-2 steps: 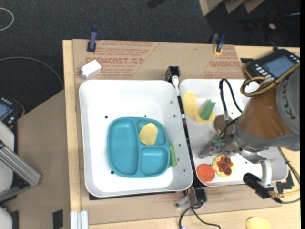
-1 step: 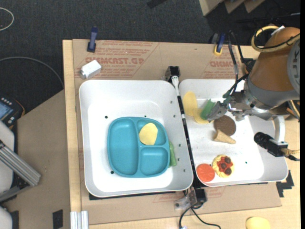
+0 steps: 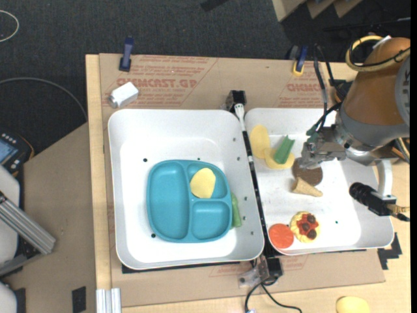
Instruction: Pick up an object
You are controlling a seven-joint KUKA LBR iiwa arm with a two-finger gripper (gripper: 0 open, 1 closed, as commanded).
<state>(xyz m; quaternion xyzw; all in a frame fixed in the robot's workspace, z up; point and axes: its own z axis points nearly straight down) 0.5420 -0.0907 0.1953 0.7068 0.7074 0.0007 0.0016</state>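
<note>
Arm: the grey arm [image 3: 374, 103] is reaching into the right white bin [image 3: 352, 237].
Gripper: the two-finger gripper [image 3: 311, 165] is hanging over a brown round piece [image 3: 309, 175]; grip state, I cannot tell.
Nearby objects: a tan wedge [image 3: 306, 188], a green stick [image 3: 283, 150] on a yellow banana-like toy [image 3: 262, 142].
Left white bin [image 3: 130, 142]: a teal divided plate [image 3: 186, 201] is carrying a yellow lemon-shaped toy [image 3: 203, 183].

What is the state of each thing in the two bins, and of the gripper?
Blue divided plate: flat in the left bin, upright.
Yellow piece: lying on the plate.
Green piece: beside the plate's right edge.
Gripper: low over the right bin, above the brown piece.
Pizza slice: lying flat.
Red disc: lying flat.
</note>
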